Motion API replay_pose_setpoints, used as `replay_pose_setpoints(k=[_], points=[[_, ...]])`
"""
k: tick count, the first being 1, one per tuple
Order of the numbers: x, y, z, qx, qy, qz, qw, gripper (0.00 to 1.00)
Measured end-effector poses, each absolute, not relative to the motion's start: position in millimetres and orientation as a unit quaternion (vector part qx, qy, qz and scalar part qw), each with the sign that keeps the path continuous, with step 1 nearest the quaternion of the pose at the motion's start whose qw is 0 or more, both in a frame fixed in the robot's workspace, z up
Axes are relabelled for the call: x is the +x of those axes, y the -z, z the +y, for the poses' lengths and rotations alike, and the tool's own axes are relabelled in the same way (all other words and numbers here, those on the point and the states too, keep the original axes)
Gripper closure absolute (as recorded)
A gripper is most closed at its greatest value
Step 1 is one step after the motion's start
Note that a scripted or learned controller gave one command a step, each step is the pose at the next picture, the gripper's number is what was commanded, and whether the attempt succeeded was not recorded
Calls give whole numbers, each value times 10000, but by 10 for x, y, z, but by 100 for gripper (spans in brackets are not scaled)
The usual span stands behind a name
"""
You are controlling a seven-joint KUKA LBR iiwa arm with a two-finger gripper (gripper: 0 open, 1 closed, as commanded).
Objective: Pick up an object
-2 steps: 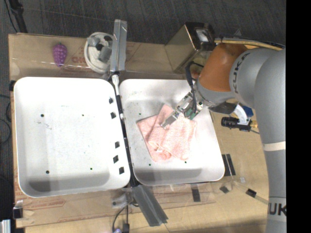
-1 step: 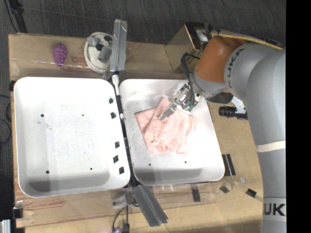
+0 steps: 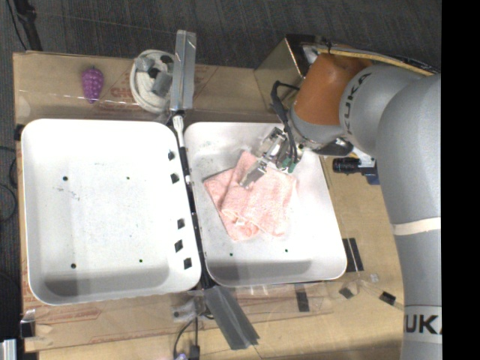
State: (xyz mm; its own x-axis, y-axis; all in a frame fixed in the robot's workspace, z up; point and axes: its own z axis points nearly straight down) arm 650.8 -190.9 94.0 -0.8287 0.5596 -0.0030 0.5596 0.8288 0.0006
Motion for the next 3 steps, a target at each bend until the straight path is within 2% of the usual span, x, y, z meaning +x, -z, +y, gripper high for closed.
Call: replay_pose_setpoints(k=[1, 2, 3], points=[[6522, -1049, -1898, 2905, 3, 9569, 27, 100], [6522, -1050, -1898, 2905, 4, 9569, 27, 0], [6522, -1050, -1898, 2905, 4, 9569, 27, 0]])
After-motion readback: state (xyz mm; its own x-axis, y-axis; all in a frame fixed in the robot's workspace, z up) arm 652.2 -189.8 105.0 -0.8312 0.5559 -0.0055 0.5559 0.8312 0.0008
